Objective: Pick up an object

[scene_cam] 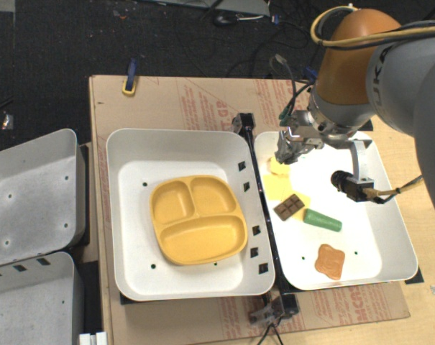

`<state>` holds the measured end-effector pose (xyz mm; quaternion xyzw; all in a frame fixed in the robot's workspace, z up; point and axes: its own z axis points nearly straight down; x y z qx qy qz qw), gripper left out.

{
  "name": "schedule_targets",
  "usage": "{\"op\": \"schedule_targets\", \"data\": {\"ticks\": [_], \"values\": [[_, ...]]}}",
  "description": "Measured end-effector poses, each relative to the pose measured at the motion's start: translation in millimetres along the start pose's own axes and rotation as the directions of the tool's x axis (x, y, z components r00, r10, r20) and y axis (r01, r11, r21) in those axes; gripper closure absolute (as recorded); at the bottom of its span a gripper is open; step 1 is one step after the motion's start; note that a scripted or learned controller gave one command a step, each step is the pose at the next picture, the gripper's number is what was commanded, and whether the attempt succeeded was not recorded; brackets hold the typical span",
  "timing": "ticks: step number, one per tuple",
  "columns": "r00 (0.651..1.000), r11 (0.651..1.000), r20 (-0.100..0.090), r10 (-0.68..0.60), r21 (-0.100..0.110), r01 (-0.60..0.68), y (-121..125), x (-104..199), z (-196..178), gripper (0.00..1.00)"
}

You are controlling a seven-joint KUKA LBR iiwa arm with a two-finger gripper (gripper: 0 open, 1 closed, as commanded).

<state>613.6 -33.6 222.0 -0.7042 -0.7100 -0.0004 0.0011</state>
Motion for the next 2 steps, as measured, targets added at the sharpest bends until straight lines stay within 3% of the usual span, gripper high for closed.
{"op": "schedule_targets", "data": {"ticks": [2], "values": [[1.0,1.0,0.0,0.0,0.002,0.0,-22.6,114.9,-1.7,1.0]]}}
